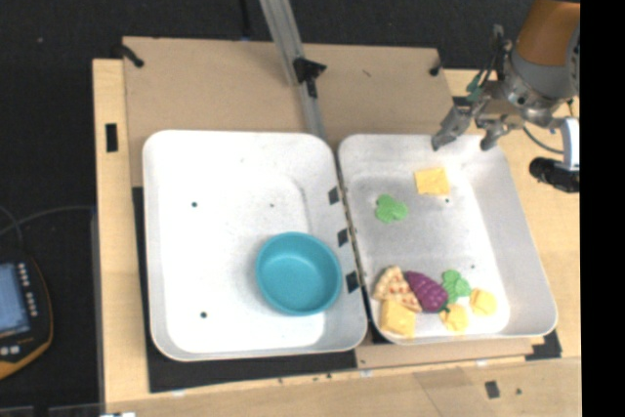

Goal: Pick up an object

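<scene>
- So the arm comes in over the bench's far right corner, grey body with the orange band up top, wrist angled down toward the right bin.
- The gripper hangs right over the far edge of the right bin, near that bin's far right corner. Its two fingers are spread apart with nothing between them.
- Closest thing to it is a flat yellow piece, lying in the far half of the right bin, just toward the near side from the gripper and not touching it.
- A bit further in, toward the bin's left wall, there's a small green piece sitting on its own.
- Along the near edge of the right bin there's a whole pile bunched together: a tan waffle-looking piece with a yellow block beside it at the near left corner, a purple piece touching them, then a green bit and a couple of small yellow bits to the right.
- The left bin holds a teal bowl, upright, in its near right corner, close to the wall shared with the other bin.
- A grey metal pole slants across the bench's far side, down to where the two bins meet.
- Off the bench's near left corner there's a handheld controller with a screen.
</scene>
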Robot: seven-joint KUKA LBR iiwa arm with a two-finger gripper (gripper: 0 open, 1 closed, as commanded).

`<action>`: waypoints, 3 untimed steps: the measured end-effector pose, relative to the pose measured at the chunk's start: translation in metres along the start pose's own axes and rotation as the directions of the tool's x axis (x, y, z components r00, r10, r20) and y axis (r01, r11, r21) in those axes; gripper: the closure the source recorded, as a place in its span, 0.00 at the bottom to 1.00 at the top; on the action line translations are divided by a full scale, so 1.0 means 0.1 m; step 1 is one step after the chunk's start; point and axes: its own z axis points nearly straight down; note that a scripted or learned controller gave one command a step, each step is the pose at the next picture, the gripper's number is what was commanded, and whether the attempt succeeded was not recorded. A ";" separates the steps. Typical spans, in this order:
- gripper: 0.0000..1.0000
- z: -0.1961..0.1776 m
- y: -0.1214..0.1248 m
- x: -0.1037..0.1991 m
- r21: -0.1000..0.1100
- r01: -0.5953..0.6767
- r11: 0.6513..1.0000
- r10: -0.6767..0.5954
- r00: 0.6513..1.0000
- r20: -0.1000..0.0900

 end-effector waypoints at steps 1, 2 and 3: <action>0.00 0.00 0.00 0.00 0.001 0.001 1.000 -0.001 1.000 0.001; 0.00 0.48 -0.10 -0.03 0.005 -0.004 1.000 0.004 1.000 0.000; 0.00 0.90 -0.12 -0.01 0.004 -0.002 1.000 0.002 1.000 0.000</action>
